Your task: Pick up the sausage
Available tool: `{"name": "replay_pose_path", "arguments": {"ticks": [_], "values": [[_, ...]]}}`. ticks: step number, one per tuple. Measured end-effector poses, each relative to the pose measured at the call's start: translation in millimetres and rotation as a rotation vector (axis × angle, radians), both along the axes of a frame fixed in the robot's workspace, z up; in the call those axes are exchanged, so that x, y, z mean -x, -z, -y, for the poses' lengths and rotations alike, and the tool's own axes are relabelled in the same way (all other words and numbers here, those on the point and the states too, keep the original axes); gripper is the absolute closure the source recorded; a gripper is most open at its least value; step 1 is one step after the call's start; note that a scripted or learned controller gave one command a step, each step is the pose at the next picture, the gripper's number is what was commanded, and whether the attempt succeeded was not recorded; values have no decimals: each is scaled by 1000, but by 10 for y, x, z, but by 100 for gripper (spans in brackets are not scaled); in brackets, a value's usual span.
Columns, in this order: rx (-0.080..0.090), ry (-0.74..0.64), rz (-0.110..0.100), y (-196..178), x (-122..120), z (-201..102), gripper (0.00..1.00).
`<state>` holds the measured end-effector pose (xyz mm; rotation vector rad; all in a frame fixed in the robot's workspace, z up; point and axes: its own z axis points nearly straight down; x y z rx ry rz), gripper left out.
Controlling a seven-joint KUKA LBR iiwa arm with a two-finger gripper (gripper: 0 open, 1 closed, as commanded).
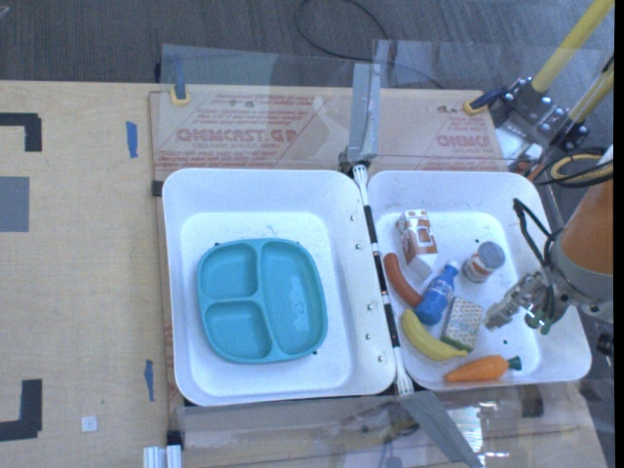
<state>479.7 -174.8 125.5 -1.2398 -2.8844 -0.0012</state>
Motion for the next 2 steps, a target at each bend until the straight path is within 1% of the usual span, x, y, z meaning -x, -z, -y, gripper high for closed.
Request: {"name": "replay_pose_path", "arguments": {"ticks": [1,2], "values": [[2,-68,6,-488,-441,-14,100],[0,-400,2,-404,-235,-84,100]]}}
